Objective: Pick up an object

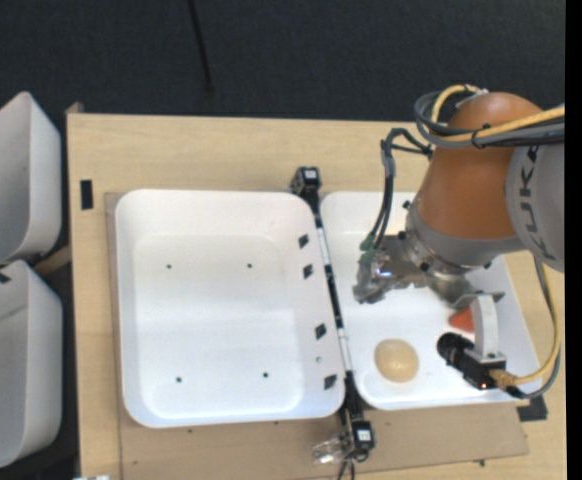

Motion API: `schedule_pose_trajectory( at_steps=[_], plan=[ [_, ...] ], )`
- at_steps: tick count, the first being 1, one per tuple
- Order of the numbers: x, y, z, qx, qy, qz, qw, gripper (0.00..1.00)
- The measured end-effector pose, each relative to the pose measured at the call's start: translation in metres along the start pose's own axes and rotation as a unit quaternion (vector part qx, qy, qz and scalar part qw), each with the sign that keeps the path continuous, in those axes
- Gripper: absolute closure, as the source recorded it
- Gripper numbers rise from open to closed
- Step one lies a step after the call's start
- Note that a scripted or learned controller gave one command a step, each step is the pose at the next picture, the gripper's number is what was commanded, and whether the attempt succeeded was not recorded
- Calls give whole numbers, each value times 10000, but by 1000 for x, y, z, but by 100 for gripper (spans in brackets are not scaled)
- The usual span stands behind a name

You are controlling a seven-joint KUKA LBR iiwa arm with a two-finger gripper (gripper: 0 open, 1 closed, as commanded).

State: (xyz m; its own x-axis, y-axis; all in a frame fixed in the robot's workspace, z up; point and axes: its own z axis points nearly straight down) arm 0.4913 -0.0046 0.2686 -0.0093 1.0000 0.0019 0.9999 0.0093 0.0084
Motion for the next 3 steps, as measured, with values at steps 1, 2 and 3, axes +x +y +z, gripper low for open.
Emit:
schedule_pose_trajectory(
  at_steps=[1,2,3],
  plan=[
    [-136,3,12,36,-43,106,9999,100],
    [-224,-5,70,63,-33,88,9999,100],
    [-112,96,-8,-31,-6,-38,10000,100]
  ],
)
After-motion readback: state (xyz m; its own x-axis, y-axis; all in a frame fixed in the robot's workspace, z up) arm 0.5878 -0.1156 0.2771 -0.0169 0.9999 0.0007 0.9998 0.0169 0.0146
